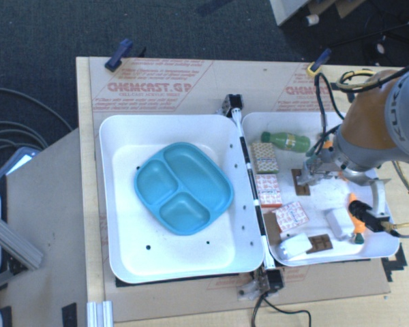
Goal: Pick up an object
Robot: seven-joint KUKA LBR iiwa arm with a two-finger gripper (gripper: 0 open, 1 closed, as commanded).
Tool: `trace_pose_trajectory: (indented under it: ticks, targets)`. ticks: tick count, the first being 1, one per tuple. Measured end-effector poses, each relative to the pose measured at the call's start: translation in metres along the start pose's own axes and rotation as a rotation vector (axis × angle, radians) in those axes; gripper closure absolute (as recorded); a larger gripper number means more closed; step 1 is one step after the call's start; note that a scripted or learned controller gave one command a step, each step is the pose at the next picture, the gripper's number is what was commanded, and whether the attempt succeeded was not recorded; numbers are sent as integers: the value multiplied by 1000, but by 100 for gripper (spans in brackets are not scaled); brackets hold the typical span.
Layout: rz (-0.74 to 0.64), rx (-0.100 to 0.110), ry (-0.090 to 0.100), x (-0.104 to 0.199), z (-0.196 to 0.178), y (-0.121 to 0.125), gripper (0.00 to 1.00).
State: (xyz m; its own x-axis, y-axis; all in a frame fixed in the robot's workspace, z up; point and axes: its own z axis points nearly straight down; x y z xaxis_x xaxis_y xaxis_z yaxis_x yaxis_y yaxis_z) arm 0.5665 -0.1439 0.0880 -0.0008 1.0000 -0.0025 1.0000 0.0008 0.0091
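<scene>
Bins, two, side by side. Left bin (184,257): one blue divided plate (184,187). Right bin (293,118): one green bottle (286,140) far, three patterned packets (291,216) left, two brown blocks (320,242). Gripper (312,171) just beside farther block; open or closed, impossible to tell.

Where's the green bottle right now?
In the camera view, the green bottle lies on its side at the far end of the right bin, beyond a checkered packet and left of the gripper.

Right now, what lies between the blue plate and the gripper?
In the camera view, the two bins' rims and a patterned packet lie there.
</scene>
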Motion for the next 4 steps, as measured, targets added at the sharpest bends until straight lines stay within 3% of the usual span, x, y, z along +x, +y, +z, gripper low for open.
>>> trace_pose_trajectory:
  ticks: [1, 2, 3, 4]
  targets:
    - [2, 2, 0, -1, 1, -1, 0]
    - [0, 2, 2, 48, 1, 18, 0]
    - [1, 5, 2, 49, 1, 25, 0]
    - [10, 42, 5, 48, 4, 94, 0]
